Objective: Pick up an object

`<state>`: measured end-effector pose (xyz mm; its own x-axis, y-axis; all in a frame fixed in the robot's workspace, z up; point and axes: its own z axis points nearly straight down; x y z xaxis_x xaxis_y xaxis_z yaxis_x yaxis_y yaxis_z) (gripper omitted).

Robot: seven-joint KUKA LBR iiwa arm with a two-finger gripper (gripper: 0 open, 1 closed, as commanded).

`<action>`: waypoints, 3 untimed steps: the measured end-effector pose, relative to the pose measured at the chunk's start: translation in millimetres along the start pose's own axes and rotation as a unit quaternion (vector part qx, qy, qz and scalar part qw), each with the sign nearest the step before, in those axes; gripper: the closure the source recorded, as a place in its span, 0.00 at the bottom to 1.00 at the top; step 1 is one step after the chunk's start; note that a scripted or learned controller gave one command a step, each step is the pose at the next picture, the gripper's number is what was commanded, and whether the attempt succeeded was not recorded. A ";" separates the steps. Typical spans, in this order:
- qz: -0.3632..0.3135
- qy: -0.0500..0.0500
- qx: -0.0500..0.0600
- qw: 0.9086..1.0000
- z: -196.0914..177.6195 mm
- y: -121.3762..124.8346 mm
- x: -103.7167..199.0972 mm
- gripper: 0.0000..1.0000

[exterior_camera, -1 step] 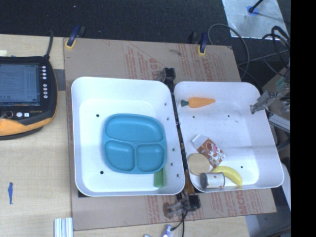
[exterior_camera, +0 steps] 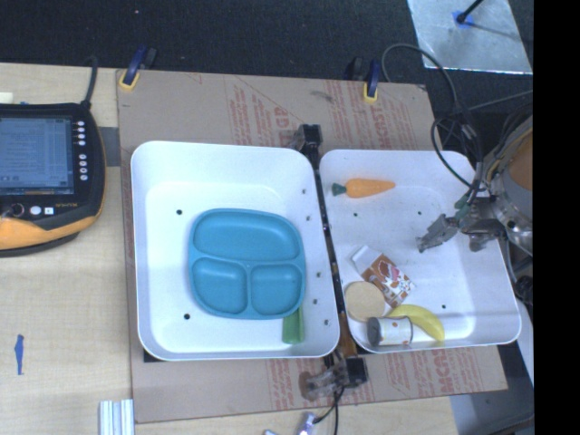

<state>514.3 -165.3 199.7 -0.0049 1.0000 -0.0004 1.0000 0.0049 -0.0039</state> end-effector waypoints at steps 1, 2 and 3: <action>-0.001 0.000 0.000 1.000 69.7 14.1 60.2 0.00; 0.000 0.000 0.001 1.000 108.3 19.7 66.2 0.00; -0.002 -0.001 0.002 1.000 97.9 19.9 65.2 1.00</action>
<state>533.4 -100.0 101.6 -0.0095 1.0000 -0.0018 0.9999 0.0094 -0.0073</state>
